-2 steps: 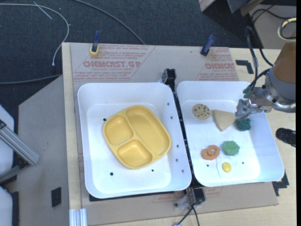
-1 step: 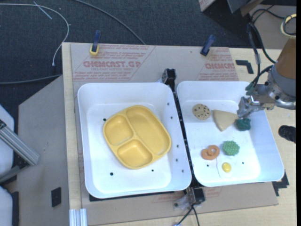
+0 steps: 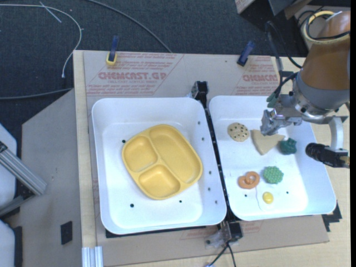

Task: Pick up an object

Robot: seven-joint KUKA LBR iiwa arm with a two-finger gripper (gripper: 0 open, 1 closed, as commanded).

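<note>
— Overhead, what are the jaws (image 3: pixel 271 125) doing?
— Hovering at the tan wedge (image 3: pixel 267 143) in the right bin (image 3: pixel 317 204); open or closed, I cannot tell.
— How would the wedge handle?
— Likely light and stiff; grip across its flat sides. A cookie (image 3: pixel 238 131) and green toy (image 3: pixel 287 146) lie beside it.

Yellow tray (image 3: pixel 162 160), speckled tan cookie (image 3: pixel 238 131), orange ring (image 3: pixel 249 179), green ball (image 3: pixel 273 174).

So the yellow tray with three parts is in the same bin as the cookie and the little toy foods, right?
Not quite. The camera view shows the yellow tray alone in the left bin. The cookie and the other toy foods lie in the right bin, where the gripper is.
</note>
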